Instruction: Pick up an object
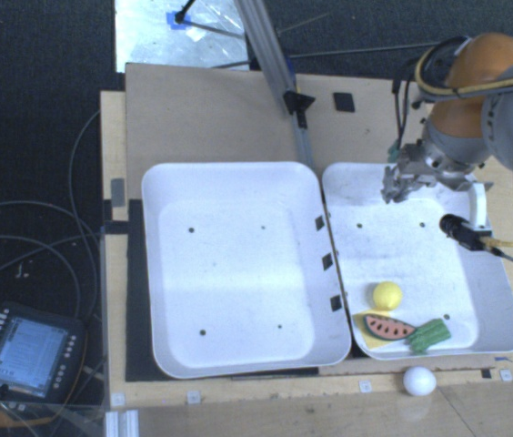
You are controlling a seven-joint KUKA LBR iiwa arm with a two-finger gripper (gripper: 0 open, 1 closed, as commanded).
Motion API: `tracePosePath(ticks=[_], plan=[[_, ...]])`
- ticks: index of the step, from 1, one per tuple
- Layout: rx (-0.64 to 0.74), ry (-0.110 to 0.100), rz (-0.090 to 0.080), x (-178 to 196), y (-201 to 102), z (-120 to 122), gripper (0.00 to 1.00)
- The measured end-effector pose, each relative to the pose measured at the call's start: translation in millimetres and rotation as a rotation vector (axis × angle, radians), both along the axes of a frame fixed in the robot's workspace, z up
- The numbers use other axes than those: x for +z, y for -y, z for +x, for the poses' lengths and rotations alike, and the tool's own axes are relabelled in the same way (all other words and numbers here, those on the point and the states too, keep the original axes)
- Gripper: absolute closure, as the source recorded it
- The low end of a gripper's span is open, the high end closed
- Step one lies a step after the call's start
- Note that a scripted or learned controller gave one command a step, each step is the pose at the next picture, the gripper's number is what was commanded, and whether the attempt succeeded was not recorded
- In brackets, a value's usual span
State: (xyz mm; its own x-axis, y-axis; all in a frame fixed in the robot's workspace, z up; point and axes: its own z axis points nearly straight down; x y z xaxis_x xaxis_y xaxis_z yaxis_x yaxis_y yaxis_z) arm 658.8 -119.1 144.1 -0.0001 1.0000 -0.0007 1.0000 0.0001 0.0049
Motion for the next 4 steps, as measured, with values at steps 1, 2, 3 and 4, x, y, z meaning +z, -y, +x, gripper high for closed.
tracePosePath(ticks=[1,2,3,4], plan=[[0.001,0.001,0.0,61.1,2.1,7.5,1.0],[0.001,0.001,0.0,111.6,-6.4,3.4,1.0],[0.003,-0.003,0.001,108.0,-52.1,-26.2,1.0],[0.005,-0.005,0.002,94.6,-108.1,-45.0,1.0]])
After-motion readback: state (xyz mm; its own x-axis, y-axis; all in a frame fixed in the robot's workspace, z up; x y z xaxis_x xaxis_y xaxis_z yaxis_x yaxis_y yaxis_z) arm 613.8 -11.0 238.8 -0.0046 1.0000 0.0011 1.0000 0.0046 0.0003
